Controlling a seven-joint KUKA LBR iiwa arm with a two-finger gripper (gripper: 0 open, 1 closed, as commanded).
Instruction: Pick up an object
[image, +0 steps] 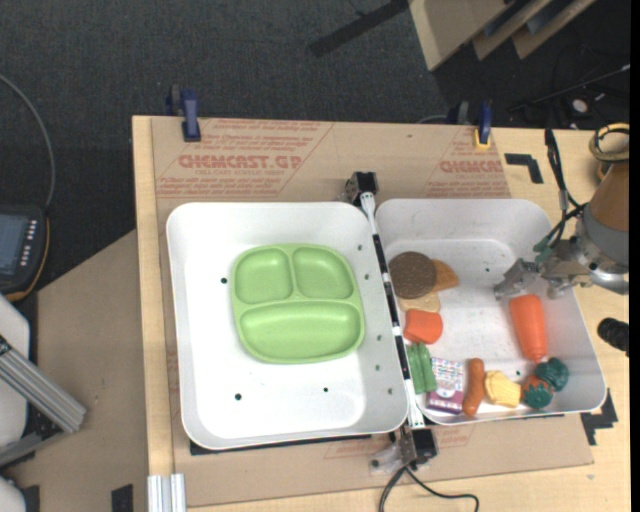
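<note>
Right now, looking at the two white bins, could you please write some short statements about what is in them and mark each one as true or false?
1. The green three-compartment plate lies in the left white bin. True.
2. The long orange carrot-shaped toy lies on the green plate. False: it lies in the right white bin, near the gripper.
3. The round brown cookie-shaped toy is in the right bin, close to the divider between the bins. True.
4. The gripper hangs over the left bin. False: it is at the right bin's right side, just above the carrot.
5. Most toys are gathered along the right bin's near edge and left side. True.
</note>
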